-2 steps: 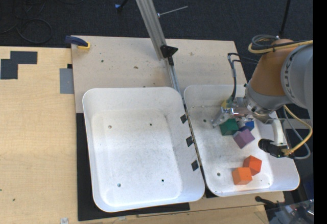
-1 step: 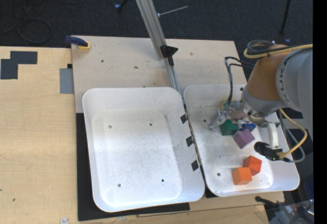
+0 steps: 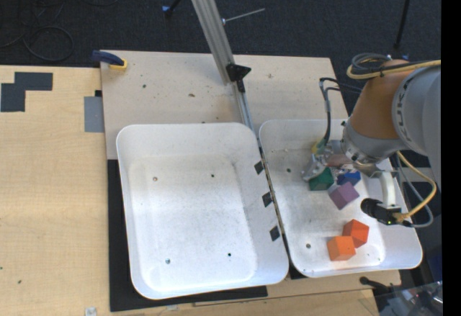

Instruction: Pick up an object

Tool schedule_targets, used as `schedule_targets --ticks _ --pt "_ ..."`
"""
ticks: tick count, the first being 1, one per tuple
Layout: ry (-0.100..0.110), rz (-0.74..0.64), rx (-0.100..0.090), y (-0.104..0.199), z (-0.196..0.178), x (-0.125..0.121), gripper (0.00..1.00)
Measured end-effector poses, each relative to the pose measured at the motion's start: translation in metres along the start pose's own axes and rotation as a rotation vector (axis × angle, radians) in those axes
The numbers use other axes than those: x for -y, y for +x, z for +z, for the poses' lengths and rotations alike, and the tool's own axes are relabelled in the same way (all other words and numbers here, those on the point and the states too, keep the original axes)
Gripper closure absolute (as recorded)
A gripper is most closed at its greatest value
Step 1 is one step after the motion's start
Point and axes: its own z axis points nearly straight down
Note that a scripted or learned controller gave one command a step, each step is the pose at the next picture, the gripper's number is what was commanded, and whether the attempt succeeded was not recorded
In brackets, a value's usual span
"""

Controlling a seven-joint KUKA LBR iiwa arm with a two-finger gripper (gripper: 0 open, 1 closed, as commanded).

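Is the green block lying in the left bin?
No, the green block lies in the right bin, beside the gripper.

Speckled matt white plastic bins [image 3: 187, 136]

claw [image 3: 322, 162] blurred; blue block [image 3: 350, 178] partly hidden

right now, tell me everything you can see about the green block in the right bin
The green block is a small, dark green, cube-like piece with a matte look. It sits tilted on the floor of the right bin, in the bin's upper middle part. The gripper is right over its upper edge, partly covering it; whether it is gripped cannot be told. A blue block lies just to its right and a purple block slightly below that.
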Motion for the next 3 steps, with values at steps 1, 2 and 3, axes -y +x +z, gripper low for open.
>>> schedule_targets --ticks 1,2,3 --pt "-0.003 -0.005 0.001 0.005 -0.044 0.001 1.00" --pt "-0.004 -0.005 0.002 0.001 -0.092 0.000 1.00" --pt "-0.005 -0.006 0.002 0.005 -0.153 -0.001 1.00"
